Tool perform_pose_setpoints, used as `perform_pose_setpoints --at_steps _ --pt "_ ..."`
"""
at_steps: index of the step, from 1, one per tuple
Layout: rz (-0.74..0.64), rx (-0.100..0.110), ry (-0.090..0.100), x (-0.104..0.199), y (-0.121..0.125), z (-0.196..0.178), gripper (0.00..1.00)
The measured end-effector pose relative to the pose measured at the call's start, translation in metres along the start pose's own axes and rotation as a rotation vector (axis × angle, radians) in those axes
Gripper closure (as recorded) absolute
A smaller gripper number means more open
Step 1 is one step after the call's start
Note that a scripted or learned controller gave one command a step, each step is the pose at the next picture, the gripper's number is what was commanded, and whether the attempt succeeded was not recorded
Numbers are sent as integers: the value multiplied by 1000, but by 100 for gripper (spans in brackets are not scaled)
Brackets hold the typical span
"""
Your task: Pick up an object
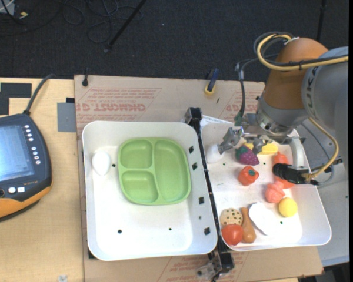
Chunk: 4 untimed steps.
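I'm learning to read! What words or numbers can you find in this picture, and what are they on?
Red printed letters on the cardboard sheet behind the bins: they appear upside down and too blurred to read for sure.
More red print on the cardboard's front edge: too small to read.
Screen of the orange-edged handheld pendant: any text is too blurred to read.
The green divided plate carries no words.

We see a purple grape bunch (pixel 247 155) with a green tip lying in the right bin (pixel 317 231), near its far side, just beside a yellow piece (pixel 269 148) and above a red pepper (pixel 248 175).
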<state>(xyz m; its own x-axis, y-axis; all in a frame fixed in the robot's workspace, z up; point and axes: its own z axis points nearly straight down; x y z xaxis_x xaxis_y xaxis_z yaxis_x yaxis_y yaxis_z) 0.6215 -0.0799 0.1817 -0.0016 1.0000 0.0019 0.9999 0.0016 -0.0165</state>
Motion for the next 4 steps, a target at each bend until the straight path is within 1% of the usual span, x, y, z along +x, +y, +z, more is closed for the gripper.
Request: perform_pose_setpoints --at_steps 1,2,3,4 --pt "-1 -8 0 0 2 -4 0" --pt "-2 -2 0 2 8 62 0" --pt "2 -12 -7 1 9 96 0" --pt "5 -5 -1 1 8 90 100"
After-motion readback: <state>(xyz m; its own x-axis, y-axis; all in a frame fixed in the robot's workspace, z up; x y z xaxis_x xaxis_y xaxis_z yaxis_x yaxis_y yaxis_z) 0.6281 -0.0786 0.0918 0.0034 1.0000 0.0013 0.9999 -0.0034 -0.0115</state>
